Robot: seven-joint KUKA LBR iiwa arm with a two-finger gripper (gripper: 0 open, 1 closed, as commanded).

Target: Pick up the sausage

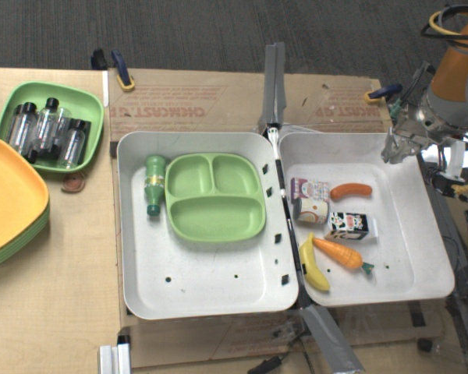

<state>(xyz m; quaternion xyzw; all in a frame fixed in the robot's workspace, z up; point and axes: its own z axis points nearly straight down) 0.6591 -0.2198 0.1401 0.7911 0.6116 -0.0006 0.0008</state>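
The sausage is a small orange-red link lying flat in the right bin, near its back middle. My gripper hangs above the right bin's back right corner, up and to the right of the sausage and well apart from it. Nothing shows between its fingers.
Close to the sausage lie a small carton, a cup, a milk carton, a carrot and a banana. The left bin holds a green divided plate and a green bottle. Orange plates and a tray of bottles sit far left.
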